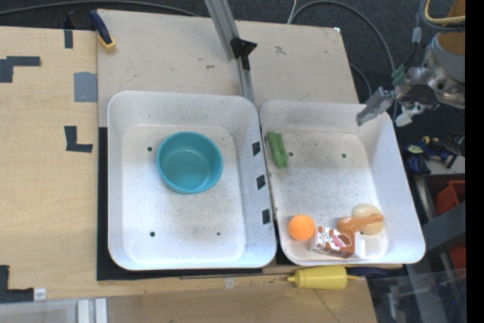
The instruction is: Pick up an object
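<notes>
Right bin (393, 163): orange ball (302, 227) far from jaws (376, 107)

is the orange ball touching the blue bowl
Apart. The camera view shows the orange ball in the right bin and the blue bowl in the left bin, the bin rims between them.

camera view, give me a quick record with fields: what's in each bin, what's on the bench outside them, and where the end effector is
left bin: round teal plastic bowl, upright, in the near-left part
right bin: small green oblong object by the left wall; orange ball, red-and-white packet and tan rounded item clustered at the near-right corner
outside bins: yellow bottle lying on its side in front of the right bin
end effector: over the right bin's far-right corner, nothing visibly held
</notes>
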Robot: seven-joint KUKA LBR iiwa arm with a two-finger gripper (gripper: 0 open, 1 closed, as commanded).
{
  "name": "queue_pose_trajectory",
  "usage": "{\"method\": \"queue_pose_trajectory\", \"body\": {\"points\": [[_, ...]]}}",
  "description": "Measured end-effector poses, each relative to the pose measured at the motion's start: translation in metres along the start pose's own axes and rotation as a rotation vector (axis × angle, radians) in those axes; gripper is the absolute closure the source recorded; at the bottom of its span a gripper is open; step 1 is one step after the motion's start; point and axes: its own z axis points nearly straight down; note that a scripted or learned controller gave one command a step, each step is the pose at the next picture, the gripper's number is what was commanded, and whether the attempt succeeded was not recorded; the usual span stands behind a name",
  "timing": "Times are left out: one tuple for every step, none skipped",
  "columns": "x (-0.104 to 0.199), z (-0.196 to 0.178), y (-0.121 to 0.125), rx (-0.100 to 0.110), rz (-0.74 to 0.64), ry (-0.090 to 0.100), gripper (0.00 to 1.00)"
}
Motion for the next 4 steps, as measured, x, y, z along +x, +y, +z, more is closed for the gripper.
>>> {"method": "queue_pose_trajectory", "body": {"points": [[0.000,0.000,0.000,0.000,0.000,0.000,0.00],[-0.008,0.058,0.003,0.006,0.001,-0.001,0.00],[-0.013,0.104,0.001,0.006,0.001,-0.001,0.00],[-0.015,0.158,0.009,0.006,0.000,0.000,0.00]]}}
